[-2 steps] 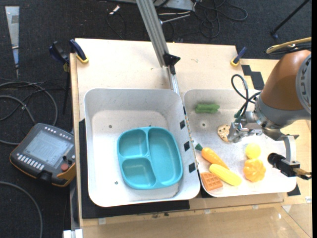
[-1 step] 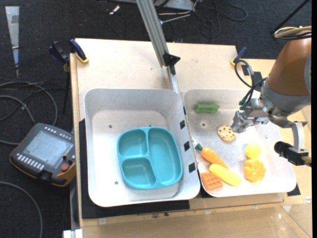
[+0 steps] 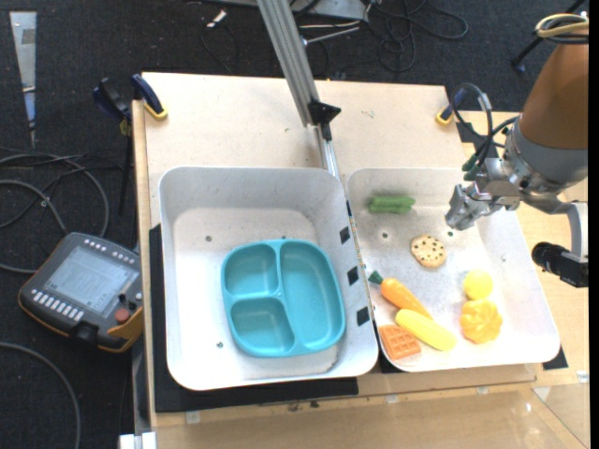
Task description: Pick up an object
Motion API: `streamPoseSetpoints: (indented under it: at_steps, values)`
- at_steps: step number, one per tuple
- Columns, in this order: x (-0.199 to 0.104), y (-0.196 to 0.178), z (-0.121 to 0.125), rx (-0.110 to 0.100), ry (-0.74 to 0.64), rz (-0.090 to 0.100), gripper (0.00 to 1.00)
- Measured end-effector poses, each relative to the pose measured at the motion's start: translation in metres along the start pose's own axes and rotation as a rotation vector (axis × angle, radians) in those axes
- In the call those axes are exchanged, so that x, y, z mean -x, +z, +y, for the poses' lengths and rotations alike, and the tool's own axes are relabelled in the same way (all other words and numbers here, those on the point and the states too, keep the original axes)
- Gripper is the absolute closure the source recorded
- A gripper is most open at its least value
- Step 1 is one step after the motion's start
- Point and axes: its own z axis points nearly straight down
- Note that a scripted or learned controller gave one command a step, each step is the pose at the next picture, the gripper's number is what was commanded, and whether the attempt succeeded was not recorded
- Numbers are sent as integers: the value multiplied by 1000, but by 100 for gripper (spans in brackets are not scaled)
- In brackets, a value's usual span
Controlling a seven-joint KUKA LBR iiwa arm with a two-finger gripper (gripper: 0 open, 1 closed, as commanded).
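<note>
Reaching in from the right, the arm (image 3: 552, 110) carries its orange band high and holds the gripper (image 3: 460, 215) over the upper part of the right bin (image 3: 524, 251). Gripper tip sits above bare bin floor, just right of the green pickle-shaped piece (image 3: 390, 203) and above the cookie (image 3: 429, 251); not touching either, as far as the slant shows. Whether the gripper is apart or together: cannot tell, the tip is too small and blurred. Nothing is seen clamped in it.

Right bin contents, all lying loose on the floor:
- green piece, lying flat near the back wall.
- round cookie with dark chips, mid-bin, apart from the rest.
- carrot (image 3: 403, 294), orange with green top, pointing toward the divider between bins.
- yellow banana-like piece (image 3: 426, 329), just below the carrot and touching or nearly touching it.
- orange waffle square (image 3: 400, 343) at the front left corner, beside the yellow piece.
- small yellow round fruit (image 3: 477, 284), with a lumpy yellow piece (image 3: 481, 322) just in front of it.

Left bin (image 3: 187, 251): one teal divided plate (image 3: 281, 297), three compartments, tilted slightly, near the front right.

Both bins sit side by side on the light wooden desk (image 3: 234, 120). A pendant controller (image 3: 82, 290) with a screen lies on the dark floor to the left; its text is not readable. No brand or label can be read anywhere.
</note>
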Motion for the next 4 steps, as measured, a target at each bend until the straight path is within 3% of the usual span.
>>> streamPoseSetpoints:
  at_steps: [4]
  values:
    - [-202,13,34,-5,-3,3,100]
